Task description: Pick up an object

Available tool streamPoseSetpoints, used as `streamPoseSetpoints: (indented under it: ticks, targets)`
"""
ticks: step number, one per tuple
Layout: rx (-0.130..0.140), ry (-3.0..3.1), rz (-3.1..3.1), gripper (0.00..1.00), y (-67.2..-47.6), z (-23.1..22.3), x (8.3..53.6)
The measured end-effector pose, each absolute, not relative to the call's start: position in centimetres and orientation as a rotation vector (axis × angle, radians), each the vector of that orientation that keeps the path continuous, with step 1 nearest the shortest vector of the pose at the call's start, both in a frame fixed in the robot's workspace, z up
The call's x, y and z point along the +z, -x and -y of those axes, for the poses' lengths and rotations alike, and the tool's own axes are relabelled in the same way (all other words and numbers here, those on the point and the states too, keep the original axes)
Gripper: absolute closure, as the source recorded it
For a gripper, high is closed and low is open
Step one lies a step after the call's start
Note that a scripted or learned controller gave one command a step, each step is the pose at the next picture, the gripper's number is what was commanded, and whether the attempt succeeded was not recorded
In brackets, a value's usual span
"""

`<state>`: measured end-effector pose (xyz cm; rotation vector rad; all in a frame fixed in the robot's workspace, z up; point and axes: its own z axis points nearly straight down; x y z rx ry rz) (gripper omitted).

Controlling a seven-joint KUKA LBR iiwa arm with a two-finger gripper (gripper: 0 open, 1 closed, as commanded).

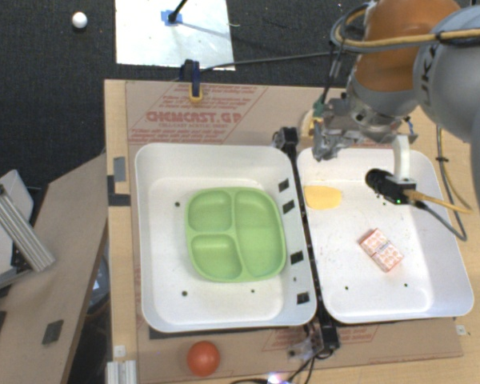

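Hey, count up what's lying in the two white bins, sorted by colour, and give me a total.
Green: 1, the divided plate in the left bin
Yellow: 1, the flat piece in the right bin
Pink: 1, the block, also in the right bin
Total: 3

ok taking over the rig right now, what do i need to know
Tool: poised over the far left corner of the right white bin, with no object seen in its grasp.
Things: flat yellow piece lies just in front of the tool; pink patterned block lies mid-bin; green divided plastic plate lies in the left white bin; orange ball sits outside, on the bench.
Done: nothing lifted.
Left: the whole pick; the yellow piece is nearest.
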<state>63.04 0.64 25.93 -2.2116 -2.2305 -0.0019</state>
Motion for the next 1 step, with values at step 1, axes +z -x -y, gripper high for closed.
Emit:
streamPoseSetpoints:
  ticks: [1]
  targets:
    - [-0.002,2.210,2.231,1.00,-62.71,-6.51,24.50]
